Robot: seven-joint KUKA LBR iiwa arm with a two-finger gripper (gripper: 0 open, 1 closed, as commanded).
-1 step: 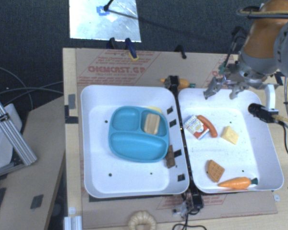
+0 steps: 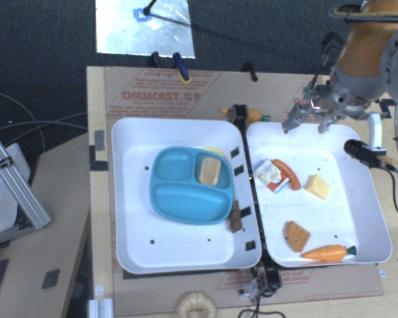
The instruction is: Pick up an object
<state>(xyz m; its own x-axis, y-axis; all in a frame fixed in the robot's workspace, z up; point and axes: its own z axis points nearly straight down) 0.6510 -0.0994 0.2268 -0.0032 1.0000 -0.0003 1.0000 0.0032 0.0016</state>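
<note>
Orange plastic carrot (image 2: 326,252), right white bin (image 2: 378,234), 5 o'clock corner | two-finger gripper (image 2: 310,120) spread open, nothing between fingers, above bin's 12 o'clock rim | red sausage (image 2: 288,174) at its 6 o'clock | yellow cheese wedge (image 2: 318,186) | square brown cracker (image 2: 296,235)

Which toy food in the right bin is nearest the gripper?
The sausage, lying beside the small carton. It sits closest below the gripper; the carrot lies farthest, at the front edge.

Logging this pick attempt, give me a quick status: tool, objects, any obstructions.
Tool above right bin's far rim, holding nothing. Sausage, cheese wedge, cracker, carrot untouched in the bin. Nothing blocking.
</note>
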